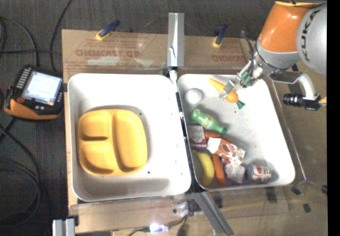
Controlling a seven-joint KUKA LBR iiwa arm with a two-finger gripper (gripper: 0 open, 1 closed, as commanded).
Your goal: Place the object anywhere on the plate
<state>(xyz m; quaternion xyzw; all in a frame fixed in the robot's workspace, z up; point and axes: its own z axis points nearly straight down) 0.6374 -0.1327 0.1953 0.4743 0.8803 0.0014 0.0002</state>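
Camera view: end effector (232,91) touches the toy carrot (223,89); grip state cannot be told.

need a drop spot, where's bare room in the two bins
The yellow plate has three bare compartments. The left bin has bare floor around the plate. The right bin is bare along its right side; crowded at its lower left around the green bottle and banana.

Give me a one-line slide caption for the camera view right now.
Gripper poised over a toy carrot in the right bin; yellow divided plate waits in the left bin.
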